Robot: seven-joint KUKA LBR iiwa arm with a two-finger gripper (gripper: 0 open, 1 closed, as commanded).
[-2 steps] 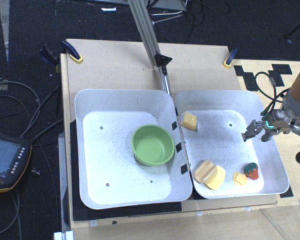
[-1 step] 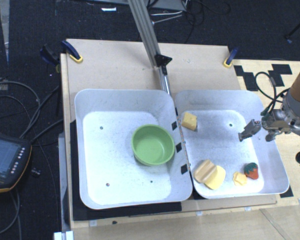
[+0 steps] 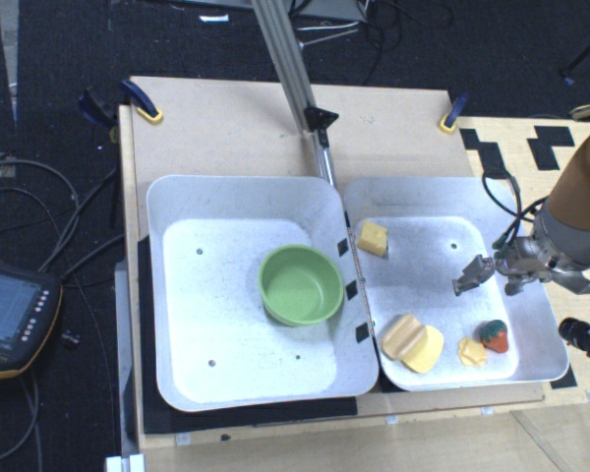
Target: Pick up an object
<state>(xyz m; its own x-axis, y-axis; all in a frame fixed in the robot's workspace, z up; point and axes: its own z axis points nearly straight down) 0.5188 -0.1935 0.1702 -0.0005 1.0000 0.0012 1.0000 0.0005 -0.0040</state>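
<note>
The right bin (image 3: pixel 428 203) holds several small objects. A yellow block (image 3: pixel 374 239) lies near its upper left. A tan and yellow lump (image 3: pixel 413 342) sits at the front, with a small yellow piece (image 3: pixel 472 352) and a red and green toy (image 3: pixel 494 335) to its right. My gripper (image 3: pixel 492 278) hovers over the right side of this bin, above the red and green toy. Its fingers are spread open and nothing is between them. A green bowl (image 3: pixel 300 283) stands upright in the left bin (image 3: pixel 177 264).
A slanted metal pole (image 3: pixel 285 52) rises from the back of the bench, between the bins. Blue and yellow clamps (image 3: pixel 138 101) sit at the bench's back corners. The arm's cables (image 3: pixel 506 200) hang over the right bin's far right edge.
</note>
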